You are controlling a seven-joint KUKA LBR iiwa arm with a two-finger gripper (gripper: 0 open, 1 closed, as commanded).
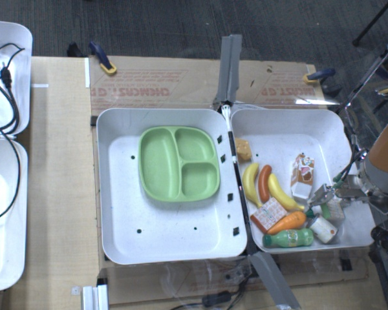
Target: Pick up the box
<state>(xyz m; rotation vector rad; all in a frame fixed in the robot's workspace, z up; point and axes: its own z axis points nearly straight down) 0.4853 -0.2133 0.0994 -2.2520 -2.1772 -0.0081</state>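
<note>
A small white and brown carton box (302,175) lies in the right bin (291,126), near its middle. A flatter red and white box (268,214) lies lower down, between a yellow banana (284,196) and an orange carrot (288,222). My gripper (324,197) hangs low at the bin's right side, just right of and below the carton box and above a small white item (323,230). Nothing shows in its grasp. The arm (383,163) comes in from the right edge.
The right bin also holds a second banana (250,183), a red sausage (264,182), a tan bread piece (244,150) and a green bottle (288,239). A green divided plate (179,163) sits in the left bin (116,192). A grey divider bar (229,70) stands behind the bins.
</note>
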